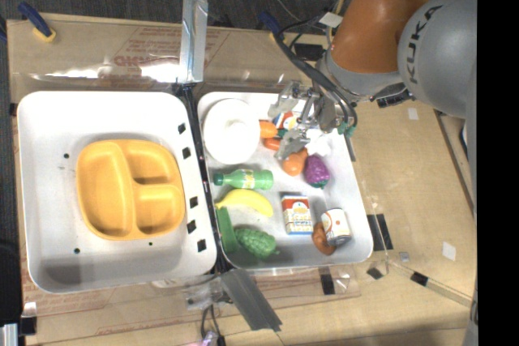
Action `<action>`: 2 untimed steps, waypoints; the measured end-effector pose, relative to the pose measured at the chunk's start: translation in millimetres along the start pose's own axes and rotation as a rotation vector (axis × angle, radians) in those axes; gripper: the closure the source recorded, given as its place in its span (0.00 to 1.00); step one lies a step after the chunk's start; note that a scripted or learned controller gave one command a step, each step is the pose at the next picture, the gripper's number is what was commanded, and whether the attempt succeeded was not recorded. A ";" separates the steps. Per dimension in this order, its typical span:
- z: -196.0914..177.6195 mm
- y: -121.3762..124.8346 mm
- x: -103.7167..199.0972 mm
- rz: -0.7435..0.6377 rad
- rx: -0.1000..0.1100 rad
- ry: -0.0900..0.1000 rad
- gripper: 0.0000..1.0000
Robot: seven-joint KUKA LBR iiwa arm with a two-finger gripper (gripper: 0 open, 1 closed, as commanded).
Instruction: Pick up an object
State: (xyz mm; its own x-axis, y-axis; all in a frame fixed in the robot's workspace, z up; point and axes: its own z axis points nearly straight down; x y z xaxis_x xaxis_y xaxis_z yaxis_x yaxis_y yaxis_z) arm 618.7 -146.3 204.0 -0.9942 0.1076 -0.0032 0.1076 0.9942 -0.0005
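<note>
One arm's tool (293, 135) hung low in the right white bin (360, 198); we could not tell its opening or any hold. Directly beneath lay one small orange plastic fruit (293, 165), one purple one (317, 170) just beside. We counted two bins, one yellow divided tray (130, 188), one banana (246, 201), one green bottle (243, 178).

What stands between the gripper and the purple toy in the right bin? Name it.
Nothing visible. The gripper hangs low over the right bin, just up and left of the purple toy. An orange toy lies beside the purple one, under the gripper, not across the short gap.
</note>
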 end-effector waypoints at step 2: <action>109.9 -74.2 108.4 0.232 -0.001 -0.002 0.00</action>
State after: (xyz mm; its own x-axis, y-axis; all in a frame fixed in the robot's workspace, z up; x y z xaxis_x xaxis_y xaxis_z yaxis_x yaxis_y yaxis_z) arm 503.2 -208.6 93.8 -0.9429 0.3329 -0.0046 0.3329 0.9430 0.0014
